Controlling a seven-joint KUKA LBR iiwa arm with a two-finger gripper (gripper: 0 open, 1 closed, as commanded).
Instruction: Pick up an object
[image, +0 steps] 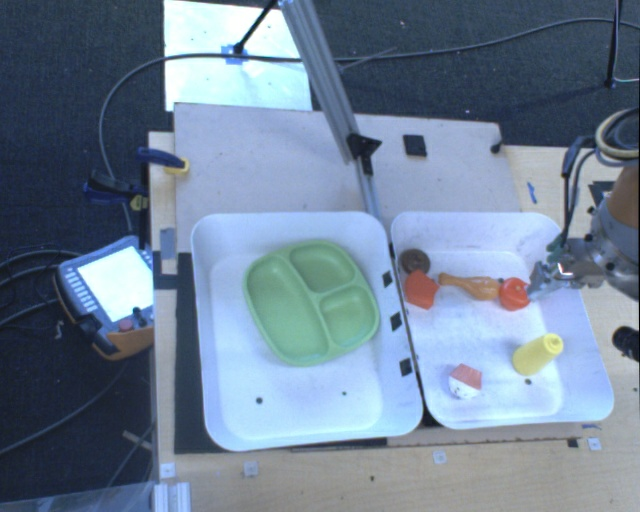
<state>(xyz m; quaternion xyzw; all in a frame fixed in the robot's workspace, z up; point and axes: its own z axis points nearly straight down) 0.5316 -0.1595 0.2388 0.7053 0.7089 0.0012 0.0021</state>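
Two shallow white bins sit side by side on the counter (300, 160). Off to the far left, beyond the counter's edge, a handheld pendant (108, 295) with a lit screen lies on the dark floor among cables. The left bin (230, 400) holds a green divided plate (310, 300), lying flat and turned at an angle. The right bin (580, 400) carries the small things. Near its upper left corner rests a brown disc (414, 262), with an orange-red block (421, 290) just below it. Beside the block stretches an orange, bone-shaped toy (470, 286), whose far end touches a red ball-like piece (514, 294). Lower down, a small red and white object (464, 380) lies near the front wall, and a yellow bottle-shaped toy (537, 354) lies tilted to its right. The claw (545, 277) reaches in from the right, low, just beside the red piece; whether it is apart or together I cannot tell, and nothing shows clamped in it.
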